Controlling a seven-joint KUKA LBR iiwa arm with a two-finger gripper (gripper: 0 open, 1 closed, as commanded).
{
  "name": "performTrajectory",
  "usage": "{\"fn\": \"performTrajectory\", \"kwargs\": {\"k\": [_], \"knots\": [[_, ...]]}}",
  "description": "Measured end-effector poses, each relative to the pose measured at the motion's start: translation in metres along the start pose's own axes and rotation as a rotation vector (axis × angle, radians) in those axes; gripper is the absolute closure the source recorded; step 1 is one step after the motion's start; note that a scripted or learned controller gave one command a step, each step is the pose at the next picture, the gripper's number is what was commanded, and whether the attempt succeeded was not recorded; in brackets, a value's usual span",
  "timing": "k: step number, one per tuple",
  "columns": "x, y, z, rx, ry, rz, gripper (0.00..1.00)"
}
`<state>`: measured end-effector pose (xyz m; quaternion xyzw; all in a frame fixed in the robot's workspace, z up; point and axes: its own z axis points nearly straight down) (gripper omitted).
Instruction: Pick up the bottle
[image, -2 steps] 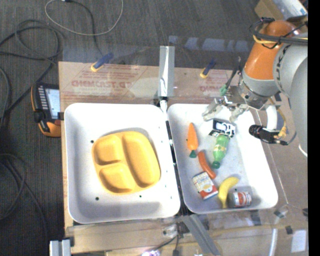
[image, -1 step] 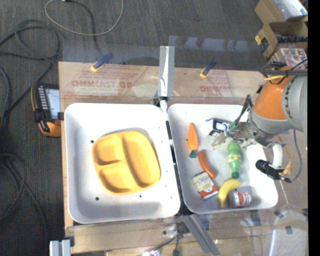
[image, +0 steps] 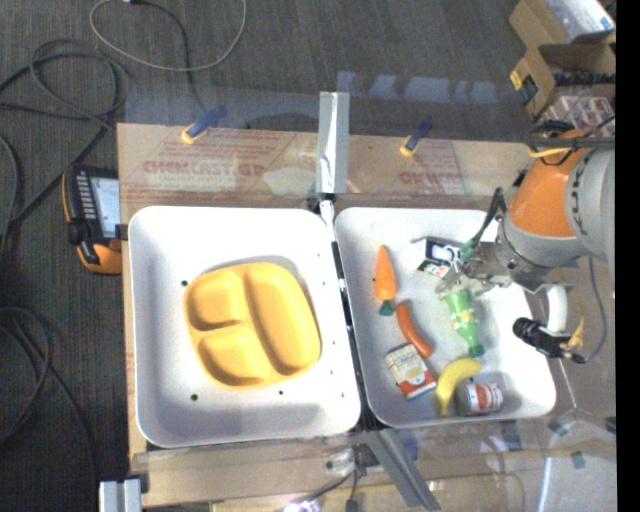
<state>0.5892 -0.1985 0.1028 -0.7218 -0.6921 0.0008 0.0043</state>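
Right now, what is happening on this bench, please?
A grey robot arm with an orange band reaches in from the right, and its gripper is down over the right bin. It sits at the top end of a green bottle lying there, but I cannot tell if the bottle is grasped. Around the bottle lie a carrot, a sausage, a small carton, a banana and a can. The left bin holds a yellow divided tray.
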Motion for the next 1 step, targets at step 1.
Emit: {"fn": "performTrajectory", "kwargs": {"k": [1], "knots": [[0.002, 0.0504, -0.1458, -0.001, -0.008, -0.344, 1.0]]}}
